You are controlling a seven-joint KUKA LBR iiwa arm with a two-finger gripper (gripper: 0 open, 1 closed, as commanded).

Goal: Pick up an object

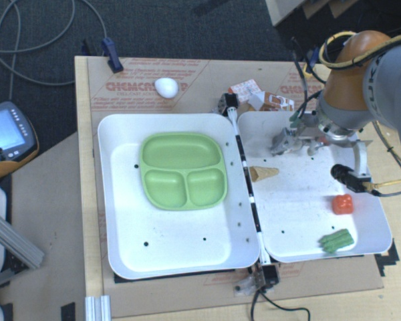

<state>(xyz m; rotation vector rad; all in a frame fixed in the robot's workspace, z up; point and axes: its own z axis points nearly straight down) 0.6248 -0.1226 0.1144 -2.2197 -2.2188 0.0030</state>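
The right bin (pixel 301 239) holds three things. A tan cone-shaped piece (pixel 263 173) lies near its left wall, a small red-orange block (pixel 343 204) sits at the right, and a green ridged item (pixel 337 240) lies near the front right corner. My gripper (pixel 291 143) hovers over the back part of this bin, above and a little right of the tan piece. It stands open with nothing between its fingers. The arm with its orange band (pixel 361 52) comes in from the upper right.
The left bin (pixel 180 253) carries a green divided plate (pixel 184 170). Behind the bins, a white egg-shaped object (pixel 166 87), a blue clip (pixel 111 54) and crumpled wrappers (pixel 255 95) lie on the bench. A black cable part (pixel 347 176) hangs over the right bin.
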